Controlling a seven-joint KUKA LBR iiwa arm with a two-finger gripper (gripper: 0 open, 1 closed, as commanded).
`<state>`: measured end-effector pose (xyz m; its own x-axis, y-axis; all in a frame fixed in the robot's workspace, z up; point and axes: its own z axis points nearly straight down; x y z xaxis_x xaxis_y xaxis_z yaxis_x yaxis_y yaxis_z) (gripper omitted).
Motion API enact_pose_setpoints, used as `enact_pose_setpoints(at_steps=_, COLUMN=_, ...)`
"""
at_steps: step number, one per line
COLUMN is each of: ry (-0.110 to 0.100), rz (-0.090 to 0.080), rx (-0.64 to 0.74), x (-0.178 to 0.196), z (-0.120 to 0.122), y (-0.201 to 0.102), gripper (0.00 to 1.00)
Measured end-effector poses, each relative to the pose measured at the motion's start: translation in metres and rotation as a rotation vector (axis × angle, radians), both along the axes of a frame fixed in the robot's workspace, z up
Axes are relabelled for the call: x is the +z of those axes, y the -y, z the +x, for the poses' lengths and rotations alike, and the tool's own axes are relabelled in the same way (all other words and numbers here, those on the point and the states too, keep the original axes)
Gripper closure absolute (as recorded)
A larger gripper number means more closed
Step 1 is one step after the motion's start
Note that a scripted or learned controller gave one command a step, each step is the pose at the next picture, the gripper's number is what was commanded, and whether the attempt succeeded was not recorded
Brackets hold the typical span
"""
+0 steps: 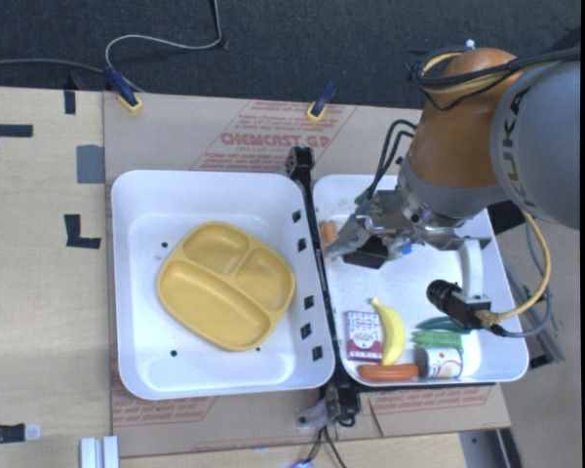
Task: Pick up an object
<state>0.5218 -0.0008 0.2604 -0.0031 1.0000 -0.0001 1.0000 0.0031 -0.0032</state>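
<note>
Banana [392, 331], right bin [409, 279], tool [363, 243] above

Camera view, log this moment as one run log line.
gripper: low in right bin, upper left | holding: nothing seen | banana: near front wall | yellow tray: left bin

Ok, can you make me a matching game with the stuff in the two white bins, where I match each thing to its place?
Things:
1. yellow divided tray
2. banana
3. gripper
4. small red box

Places:
A. over the top left part of the right bin
B. lying alone in the left bin
C. in the right bin, just left of the banana
D. near the front of the right bin, between the red box and the green thing

Pairs: 1-B, 2-D, 3-A, 4-C
</note>
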Motion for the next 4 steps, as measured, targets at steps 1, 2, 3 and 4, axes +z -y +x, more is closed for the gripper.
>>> enact_pose_setpoints(at_steps=1, ry=0.001, rz=0.001, rx=-0.001, x=0.005, z=-0.038, y=-0.038, gripper=1.00)
enact_pose_setpoints(at_steps=2, ry=0.002, rz=-0.002, rx=-0.004, x=0.008, z=0.000, y=0.053, gripper=1.00)
enact_pose_setpoints(at_steps=3, ry=0.002, rz=0.001, rx=0.000, x=-0.010, z=-0.038, y=-0.042, gripper=1.00)
enact_pose_setpoints(at_steps=4, ry=0.003, rz=-0.002, rx=-0.003, x=0.011, z=-0.004, y=0.023, gripper=1.00)
